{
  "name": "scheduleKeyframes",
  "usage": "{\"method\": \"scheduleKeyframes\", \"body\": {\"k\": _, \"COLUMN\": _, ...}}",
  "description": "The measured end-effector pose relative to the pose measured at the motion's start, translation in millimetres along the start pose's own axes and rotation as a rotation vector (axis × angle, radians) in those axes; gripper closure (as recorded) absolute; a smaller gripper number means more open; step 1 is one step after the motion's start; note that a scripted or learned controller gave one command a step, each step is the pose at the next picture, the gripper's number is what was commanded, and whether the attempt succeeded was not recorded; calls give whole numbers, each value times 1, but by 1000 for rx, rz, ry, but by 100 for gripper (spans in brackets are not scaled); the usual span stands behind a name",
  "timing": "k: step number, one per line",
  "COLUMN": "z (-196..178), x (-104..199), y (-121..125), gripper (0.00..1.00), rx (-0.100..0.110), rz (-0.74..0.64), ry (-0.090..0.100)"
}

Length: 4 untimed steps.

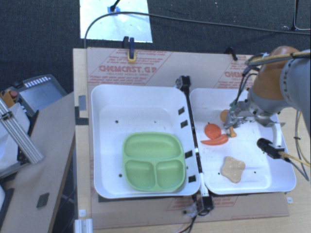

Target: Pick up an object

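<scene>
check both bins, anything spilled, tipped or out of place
Nothing stands out. The green divided plate lies flat in the left bin; the red pieces and tan piece sit loose in the right bin.

The arm [291, 79] is built of rounded grey segments, with a broad orange band [272, 76] wrapping the section above the wrist. Thin dark and pale cables [245, 79] run along its side from the band down toward the wrist. At the end sits the claw [230, 125], a small metallic grey assembly with slender parts, too small in the camera view to make out finer detail.
</scene>
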State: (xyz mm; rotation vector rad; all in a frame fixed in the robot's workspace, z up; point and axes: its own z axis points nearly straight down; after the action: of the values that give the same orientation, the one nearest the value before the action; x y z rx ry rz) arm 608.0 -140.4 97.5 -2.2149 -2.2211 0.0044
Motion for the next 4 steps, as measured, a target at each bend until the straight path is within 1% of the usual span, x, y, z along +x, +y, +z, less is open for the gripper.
{"method": "scheduleKeyframes", "body": {"k": 1, "z": -61, "x": -1, "y": 3, "gripper": 100, "rx": -9, "rz": -1, "ry": -2}}
{"method": "scheduleKeyframes", "body": {"k": 2, "z": -120, "x": 5, "y": 10, "gripper": 100, "rx": -9, "rz": -3, "ry": -2}}
{"method": "scheduleKeyframes", "body": {"k": 3, "z": -129, "x": 5, "y": 11, "gripper": 100, "rx": -4, "rz": -2, "ry": -1}}
{"method": "scheduleKeyframes", "body": {"k": 4, "z": -121, "x": 66, "y": -1, "gripper": 100, "rx": -1, "rz": -7, "ry": 1}}
